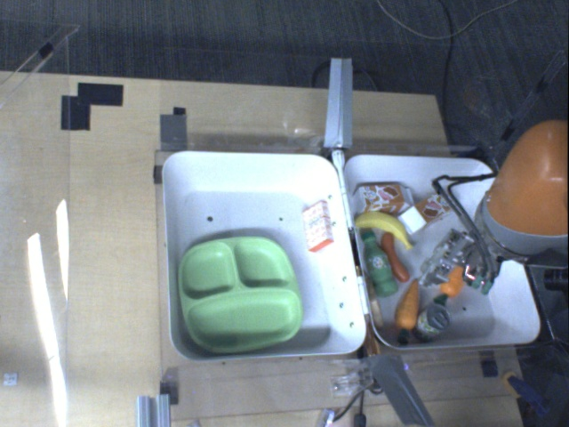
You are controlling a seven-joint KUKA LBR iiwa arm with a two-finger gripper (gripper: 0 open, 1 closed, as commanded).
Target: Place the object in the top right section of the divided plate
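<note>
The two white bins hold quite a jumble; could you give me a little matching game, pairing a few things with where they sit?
Things:
1. light green divided plastic plate
2. small red-and-white carton
3. yellow toy banana
4. dark green plastic bottle

Places:
A. right bin, lying along its left wall
B. left bin, near its right wall, above the plate
C. left bin, lower left part
D. right bin, upper left part, just above the bottle

Pairs: 1-C, 2-B, 3-D, 4-A
</note>
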